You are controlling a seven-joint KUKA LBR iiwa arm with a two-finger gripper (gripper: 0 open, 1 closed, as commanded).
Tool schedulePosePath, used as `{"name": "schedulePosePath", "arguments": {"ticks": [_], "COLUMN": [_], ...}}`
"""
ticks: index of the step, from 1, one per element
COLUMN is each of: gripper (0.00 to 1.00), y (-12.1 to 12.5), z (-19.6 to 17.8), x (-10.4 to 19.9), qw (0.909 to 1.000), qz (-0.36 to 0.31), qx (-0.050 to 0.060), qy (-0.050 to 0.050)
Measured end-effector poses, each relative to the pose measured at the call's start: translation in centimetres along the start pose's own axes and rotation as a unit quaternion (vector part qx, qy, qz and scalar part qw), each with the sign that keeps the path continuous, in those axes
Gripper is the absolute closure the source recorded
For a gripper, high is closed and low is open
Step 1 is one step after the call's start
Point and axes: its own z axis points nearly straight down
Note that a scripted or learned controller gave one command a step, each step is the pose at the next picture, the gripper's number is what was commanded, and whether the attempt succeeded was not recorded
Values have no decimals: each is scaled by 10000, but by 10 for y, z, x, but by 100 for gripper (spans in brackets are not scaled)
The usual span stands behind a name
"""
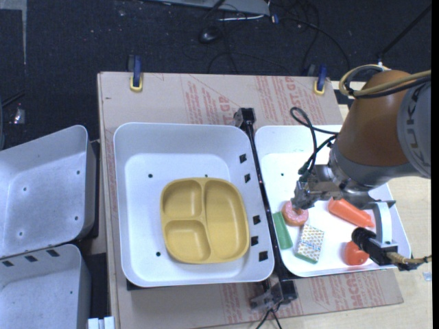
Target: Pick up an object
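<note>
My gripper (302, 199) is down in the right bin (288, 149), right over a pink round piece (296, 216) with a pale centre. An orange carrot-shaped toy (351, 212) lies just to its right. A green stick (282, 229) lies along the bin's left wall. A small checkered packet (311, 242) rests near the front. A red-orange ball-like toy (354, 253) sits at the front right, beside a black part. The arm's orange band and grey wrist hide the middle right of the bin.
The left bin (137, 204) holds a yellow divided plate (204, 219). A black divider with clips runs between the two bins. Cables loop over the back of the right bin. Blue and yellow clamps hold the cardboard base at the back edge.
</note>
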Motion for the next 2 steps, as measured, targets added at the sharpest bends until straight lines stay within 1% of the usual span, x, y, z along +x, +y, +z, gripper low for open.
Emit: {"name": "schedulePosePath", "arguments": {"ticks": [1, 2], "gripper": [100, 100], "y": [-3, 3], "z": [-9, 5], "x": [51, 107], "qw": [10000, 10000], "qz": [4, 3], "qx": [-13, -4], "qy": [-6, -9]}}
